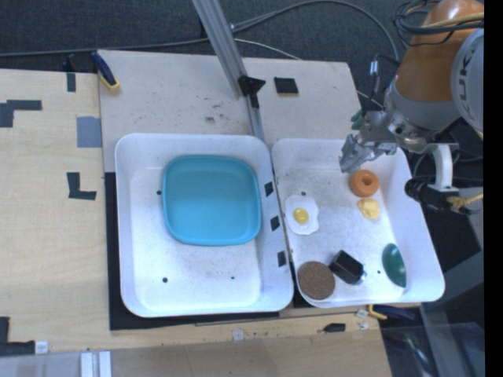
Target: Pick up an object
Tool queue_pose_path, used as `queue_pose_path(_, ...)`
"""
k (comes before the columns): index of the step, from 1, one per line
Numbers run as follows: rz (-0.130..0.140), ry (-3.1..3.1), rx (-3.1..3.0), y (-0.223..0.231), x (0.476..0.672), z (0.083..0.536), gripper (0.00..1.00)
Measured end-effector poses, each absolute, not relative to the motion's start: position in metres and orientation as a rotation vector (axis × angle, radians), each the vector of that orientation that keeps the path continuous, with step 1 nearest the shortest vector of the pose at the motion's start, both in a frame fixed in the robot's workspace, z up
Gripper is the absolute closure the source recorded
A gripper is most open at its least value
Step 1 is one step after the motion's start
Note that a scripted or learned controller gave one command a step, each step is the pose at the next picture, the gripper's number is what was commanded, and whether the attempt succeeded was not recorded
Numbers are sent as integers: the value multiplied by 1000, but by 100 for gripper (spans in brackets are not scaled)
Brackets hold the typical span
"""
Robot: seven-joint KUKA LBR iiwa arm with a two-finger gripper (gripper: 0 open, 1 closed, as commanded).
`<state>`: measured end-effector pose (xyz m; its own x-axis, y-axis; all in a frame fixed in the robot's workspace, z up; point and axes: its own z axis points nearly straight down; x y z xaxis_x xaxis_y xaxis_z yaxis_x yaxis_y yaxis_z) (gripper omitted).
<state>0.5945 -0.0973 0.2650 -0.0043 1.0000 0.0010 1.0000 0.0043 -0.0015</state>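
In the right bin point(409, 289) lie an orange donut-shaped toy point(364, 183), a small yellow piece point(368, 207), a fried-egg toy point(302, 215), a brown round cookie point(316, 280), a black block point(346, 267) and a dark green piece point(394, 263). My gripper point(351, 160) hangs over the bin's upper part, just up and left of the orange donut, with nothing seen between its fingers. Whether the fingers touch the donut is not clear.
The left bin point(134, 210) holds a square turquoise plate point(211, 199). A slanted metal pole point(224, 38) rises behind the bins. Cables run along the back and right side. A yellow-tipped tool point(107, 72) lies at the bench's far left corner.
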Motion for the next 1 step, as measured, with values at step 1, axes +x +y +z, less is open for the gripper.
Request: queue_pose_path(1,1,-2225,-2215,-46,604,248,100)
